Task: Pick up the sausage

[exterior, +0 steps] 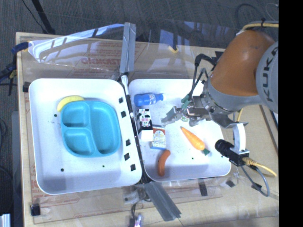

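Observation:
The sausage is a short orange-brown curved piece lying near the front edge of the right bin. My gripper hangs over the middle of that bin, above and behind the sausage and clearly apart from it. Nothing shows between its fingers. The grey arm with its orange band covers the bin's far right part.
In the right bin lie an orange carrot, a red-and-white packet, a small black-and-white carton and a blue bottle. The left bin holds a blue divided plate with a yellow piece behind it.

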